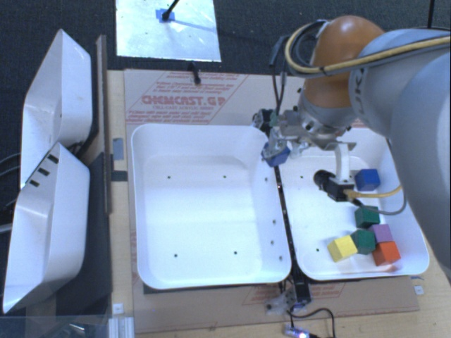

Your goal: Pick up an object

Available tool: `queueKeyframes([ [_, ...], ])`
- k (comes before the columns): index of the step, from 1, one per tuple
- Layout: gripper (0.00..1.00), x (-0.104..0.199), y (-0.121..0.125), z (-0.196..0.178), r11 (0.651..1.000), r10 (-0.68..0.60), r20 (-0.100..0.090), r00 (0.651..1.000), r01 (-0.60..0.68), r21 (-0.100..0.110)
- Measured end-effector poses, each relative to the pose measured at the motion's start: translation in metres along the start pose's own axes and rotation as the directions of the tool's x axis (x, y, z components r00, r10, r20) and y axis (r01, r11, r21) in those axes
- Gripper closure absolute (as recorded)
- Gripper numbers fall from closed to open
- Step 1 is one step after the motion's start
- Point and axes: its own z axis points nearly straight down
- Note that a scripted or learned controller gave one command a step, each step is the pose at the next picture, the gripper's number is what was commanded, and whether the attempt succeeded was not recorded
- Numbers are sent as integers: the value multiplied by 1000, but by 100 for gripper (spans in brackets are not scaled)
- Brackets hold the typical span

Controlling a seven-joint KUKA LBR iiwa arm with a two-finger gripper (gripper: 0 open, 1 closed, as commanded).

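2 bins [211,273], 6 blocks [368,217], 1 pincer [276,152].
Pincer state unclear, above bins' shared edge; blocks well apart, right bin's near corner.

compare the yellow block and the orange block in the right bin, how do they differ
Colour: the yellow block is bright yellow, the orange block is orange-red. Place: the yellow block lies on the left of the cluster, toward the bin's middle; the orange block sits against the right bin's near right corner. Neighbours: the yellow block touches a green block; the orange block sits just below a purple block. Both are small cubes resting on the bin floor.
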Motion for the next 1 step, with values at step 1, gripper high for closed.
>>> queueKeyframes([
  [1, 100, 67, 50, 12, 1000, -4, -1, 1000, 4, 3],
])
